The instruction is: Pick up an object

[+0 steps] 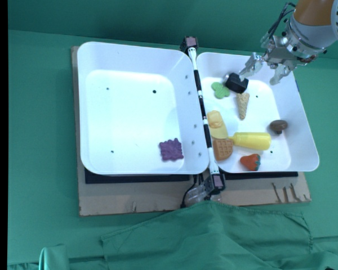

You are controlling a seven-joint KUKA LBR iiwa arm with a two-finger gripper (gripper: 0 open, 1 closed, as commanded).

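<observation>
Gripper (266,68) above right bin's (304,151) far edge, fingers spread wide, holding nothing.
Black block (235,83) lies just left and below it; nearest candidate.

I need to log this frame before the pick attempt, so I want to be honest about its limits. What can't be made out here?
- Arm: cut off by the camera view's top and right edges; just the wrist end shows.
- Black object in the right bin: too small and dark to identify.
- Clamp at the bins' near junction: partly covered by green cloth.
- Tool: whether it touches the black object is unclear.
</observation>
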